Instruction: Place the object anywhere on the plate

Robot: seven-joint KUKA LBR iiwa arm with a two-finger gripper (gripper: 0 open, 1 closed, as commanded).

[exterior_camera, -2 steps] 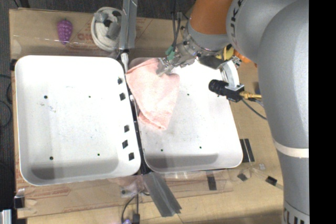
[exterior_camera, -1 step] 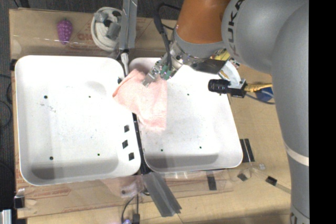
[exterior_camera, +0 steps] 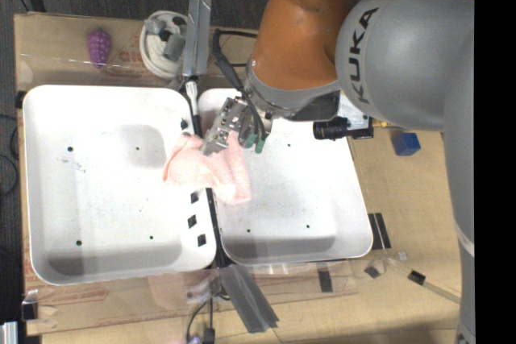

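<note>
1. Arm (exterior_camera: 403, 52): grey housing with an orange band above the wrist, reaching in from the right of the camera view. "KUKA" reads in black letters down the grey shell, turned sideways.
2. Tabletop (exterior_camera: 403, 197): light wood surface carrying two shallow white bins side by side, with dark tape marks near the lower right.
3. Left bin (exterior_camera: 97, 189): white, speckled with small dark dots.
4. Right bin (exterior_camera: 306, 189): white, its upper part covered by the arm.
5. Pink cloth (exterior_camera: 211, 167): the task's thing. It lies crumpled over the shared rims of the two bins, part in the left bin, part in the right bin, roughly halfway up the divide.
6. Claw (exterior_camera: 228, 129): metal, hanging under the wrist over the upper left corner of the right bin, right at the upper edge of the pink cloth. Whether its grip is released or clenched cannot be told, nor whether it has the cloth.
7. White roll (exterior_camera: 164, 44): a round coil on the tabletop behind the left bin, beside an upright grey post (exterior_camera: 197, 32).
8. Blue block (exterior_camera: 407, 143): on the tabletop to the right of the right bin, near the arm.
9. Purple object (exterior_camera: 99, 47): small, knobbly, on the tabletop behind the left bin's far corner.
10. No other writing is legible.
</note>
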